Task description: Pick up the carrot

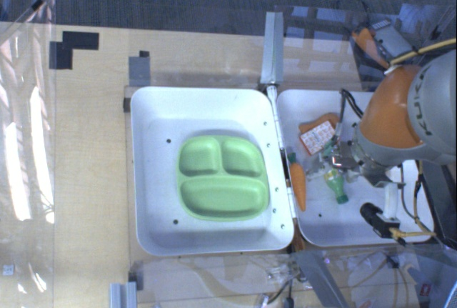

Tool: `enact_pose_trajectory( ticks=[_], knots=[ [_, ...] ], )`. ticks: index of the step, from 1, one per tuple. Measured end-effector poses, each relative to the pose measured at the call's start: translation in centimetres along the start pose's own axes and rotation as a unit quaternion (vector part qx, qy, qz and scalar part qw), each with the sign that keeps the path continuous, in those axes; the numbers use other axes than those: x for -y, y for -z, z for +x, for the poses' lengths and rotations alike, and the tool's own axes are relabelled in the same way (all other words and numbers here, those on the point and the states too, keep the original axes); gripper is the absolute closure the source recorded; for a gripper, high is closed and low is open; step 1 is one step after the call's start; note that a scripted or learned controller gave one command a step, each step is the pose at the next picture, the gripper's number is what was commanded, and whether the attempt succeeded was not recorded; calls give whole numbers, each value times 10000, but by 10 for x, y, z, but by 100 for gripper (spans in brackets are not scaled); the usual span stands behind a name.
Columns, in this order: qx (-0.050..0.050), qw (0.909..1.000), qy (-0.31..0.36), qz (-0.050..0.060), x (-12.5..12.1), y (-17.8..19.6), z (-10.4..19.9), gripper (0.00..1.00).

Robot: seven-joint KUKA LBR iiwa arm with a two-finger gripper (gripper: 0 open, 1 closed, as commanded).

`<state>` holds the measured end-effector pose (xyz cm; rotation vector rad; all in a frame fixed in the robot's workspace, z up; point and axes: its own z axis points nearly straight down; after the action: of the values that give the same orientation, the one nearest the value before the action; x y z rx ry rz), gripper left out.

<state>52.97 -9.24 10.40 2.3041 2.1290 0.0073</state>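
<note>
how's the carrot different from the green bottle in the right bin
The carrot is orange, while the green bottle is green with a pale top. The carrot lies along the right bin's left wall, away from the arm; the green bottle lies nearer the middle, right under the gripper. The carrot looks longer and tapers to a point. Both lie flat in the same bin.

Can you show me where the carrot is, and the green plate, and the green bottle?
carrot (298,186): camera view, middle of its orange body.
green plate (223,178): camera view, ridge between its compartments.
green bottle (337,186): camera view, middle of its body.
</note>
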Motion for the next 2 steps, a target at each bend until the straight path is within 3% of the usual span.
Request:
enact_pose_trajectory(
  ticks=[1,2],
  knots=[
    [68,9766,2145,-108,19,-10,-5,0],
    [38,9763,2159,-106,18,0,-1,100]
  ],
)
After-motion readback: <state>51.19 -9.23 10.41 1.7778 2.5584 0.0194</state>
